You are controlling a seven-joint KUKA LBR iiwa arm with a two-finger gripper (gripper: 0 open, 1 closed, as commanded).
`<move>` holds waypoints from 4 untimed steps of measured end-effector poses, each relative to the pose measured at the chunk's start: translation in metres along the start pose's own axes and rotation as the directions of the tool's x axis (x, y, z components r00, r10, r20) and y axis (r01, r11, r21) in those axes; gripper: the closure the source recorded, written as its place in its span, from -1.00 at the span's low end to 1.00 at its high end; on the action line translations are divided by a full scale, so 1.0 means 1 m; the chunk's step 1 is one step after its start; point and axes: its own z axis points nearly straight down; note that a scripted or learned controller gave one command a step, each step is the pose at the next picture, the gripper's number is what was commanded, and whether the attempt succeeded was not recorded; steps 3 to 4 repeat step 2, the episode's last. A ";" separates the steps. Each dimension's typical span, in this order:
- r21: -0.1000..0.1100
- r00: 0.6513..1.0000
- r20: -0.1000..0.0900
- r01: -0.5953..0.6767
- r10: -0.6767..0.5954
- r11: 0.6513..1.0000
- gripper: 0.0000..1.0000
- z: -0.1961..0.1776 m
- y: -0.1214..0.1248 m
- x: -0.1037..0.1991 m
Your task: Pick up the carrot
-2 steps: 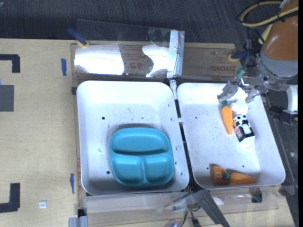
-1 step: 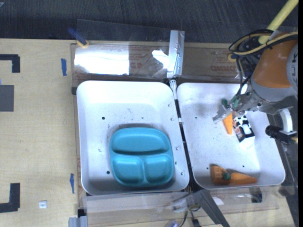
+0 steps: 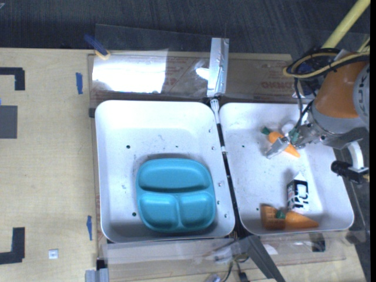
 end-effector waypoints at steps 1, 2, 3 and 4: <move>-0.004 1.000 0.002 0.000 0.000 1.000 1.00 -0.009 0.002 -0.001; 0.035 0.992 -0.011 -0.127 0.127 0.991 1.00 -0.063 0.049 0.011; 0.035 0.992 -0.011 -0.127 0.127 0.991 1.00 -0.063 0.049 0.011; 0.035 0.992 -0.011 -0.127 0.127 0.991 1.00 -0.063 0.049 0.011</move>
